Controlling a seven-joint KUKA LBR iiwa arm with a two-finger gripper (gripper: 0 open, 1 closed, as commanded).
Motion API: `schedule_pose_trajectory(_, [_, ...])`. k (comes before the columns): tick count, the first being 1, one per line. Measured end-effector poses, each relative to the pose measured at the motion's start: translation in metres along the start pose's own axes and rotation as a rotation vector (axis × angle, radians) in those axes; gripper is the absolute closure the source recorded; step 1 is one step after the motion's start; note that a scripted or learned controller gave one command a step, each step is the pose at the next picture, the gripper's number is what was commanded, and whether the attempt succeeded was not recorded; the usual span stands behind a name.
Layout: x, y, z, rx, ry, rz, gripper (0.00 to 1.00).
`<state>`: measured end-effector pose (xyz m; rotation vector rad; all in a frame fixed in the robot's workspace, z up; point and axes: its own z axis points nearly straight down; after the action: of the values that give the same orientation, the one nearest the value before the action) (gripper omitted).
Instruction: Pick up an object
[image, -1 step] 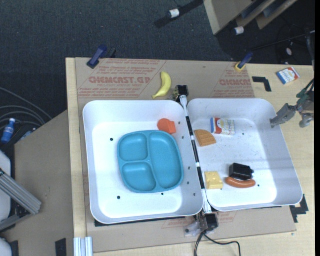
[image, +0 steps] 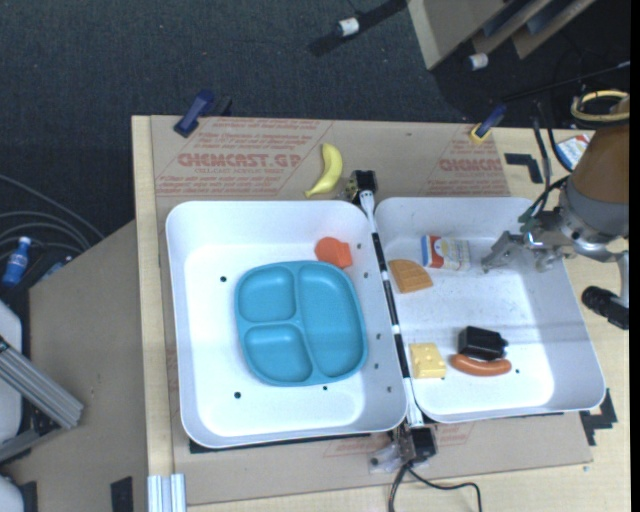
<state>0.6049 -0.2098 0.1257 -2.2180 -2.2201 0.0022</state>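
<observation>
My gripper (image: 522, 258) hangs over the back of the right bin (image: 570, 330), its fingers spread open with nothing between them. Just to its left lies a small white bottle (image: 445, 252) with a red and blue label. A tan bread-like piece (image: 410, 275) rests by the divider. Toward the front of this bin are a yellow cheese block (image: 428, 360), a black object (image: 482, 342) and a red-orange sausage (image: 482, 366) touching it. The left bin (image: 200, 300) holds a blue divided plate (image: 300, 322) and a small orange object (image: 335, 252).
A yellow banana (image: 326, 170) lies on the board behind the bins, outside them. Blue clamps (image: 195, 112) sit at the board's back corners. The grey arm with its orange band (image: 605, 175) enters from the right above the right bin.
</observation>
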Motion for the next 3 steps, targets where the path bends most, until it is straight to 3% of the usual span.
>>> schedule_pose_trajectory(1, [0.045,0.065,0.036,-0.011,-0.002,-0.001,0.00])
schedule_pose_trajectory(2, [0.118,0.065,0.036,-0.011,0.000,-0.001,0.00])
schedule_pose_trajectory(3, [0.118,0.066,0.025,-0.015,-0.001,-0.002,1.00])
